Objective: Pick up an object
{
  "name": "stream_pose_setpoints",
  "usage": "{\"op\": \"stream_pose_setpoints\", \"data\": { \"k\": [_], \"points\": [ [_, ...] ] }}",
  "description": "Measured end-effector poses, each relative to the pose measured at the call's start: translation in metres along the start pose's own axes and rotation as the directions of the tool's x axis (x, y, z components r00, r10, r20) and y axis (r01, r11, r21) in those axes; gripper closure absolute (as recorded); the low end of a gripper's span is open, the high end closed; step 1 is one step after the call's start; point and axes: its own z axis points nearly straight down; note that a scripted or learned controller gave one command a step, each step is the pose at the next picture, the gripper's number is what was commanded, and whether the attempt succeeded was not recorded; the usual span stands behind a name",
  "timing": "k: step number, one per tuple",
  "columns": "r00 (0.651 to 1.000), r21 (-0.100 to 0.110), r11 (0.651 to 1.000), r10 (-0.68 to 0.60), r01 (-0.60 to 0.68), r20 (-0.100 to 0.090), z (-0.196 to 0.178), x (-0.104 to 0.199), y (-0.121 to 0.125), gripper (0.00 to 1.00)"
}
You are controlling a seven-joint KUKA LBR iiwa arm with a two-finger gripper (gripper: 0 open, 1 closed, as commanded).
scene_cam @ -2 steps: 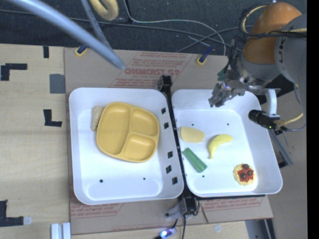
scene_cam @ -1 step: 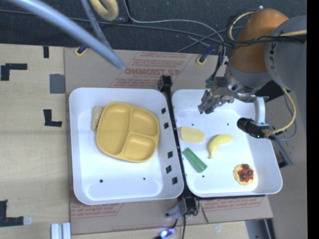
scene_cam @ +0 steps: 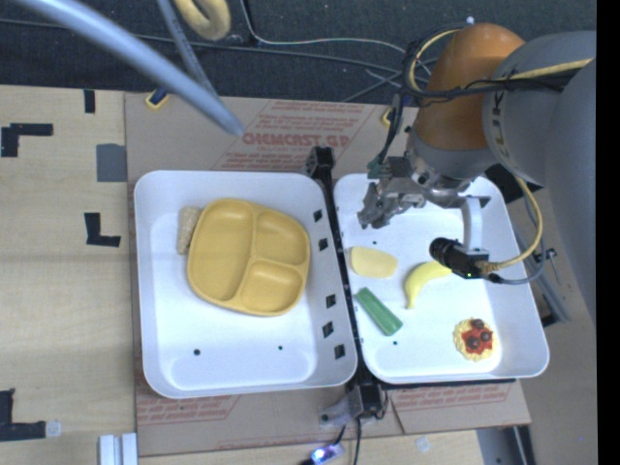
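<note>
Pale yellow flat wedge-shaped toy (scene_cam: pixel 373 262) lies in the right white shallow bin (scene_cam: pixel 513 356), the landmark for all positions below. It sits near that bin's left wall, directly below the two-finger gripper (scene_cam: pixel 376 211), which hangs over the bin's upper left part. Whether the tool is spread or pressed together cannot be determined. A yellow plastic banana (scene_cam: pixel 421 281), a green stick (scene_cam: pixel 377 311) and a small round tart (scene_cam: pixel 474 338) lie apart, so each likely allows separate approach.
</note>
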Motion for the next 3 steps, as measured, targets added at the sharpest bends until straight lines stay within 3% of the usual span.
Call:
{"op": "stream_pose_setpoints", "data": {
  "k": [2, 3],
  "points": [
    [1.0, 0.001, 1.0, 0.001, -0.001, 0.001, 0.011, 0.101, -0.035, 1.0],
    [1.0, -0.001, 1.0, 0.002, -0.002, 0.001, 0.011, 0.099, -0.034, 0.0]
  ]
}}
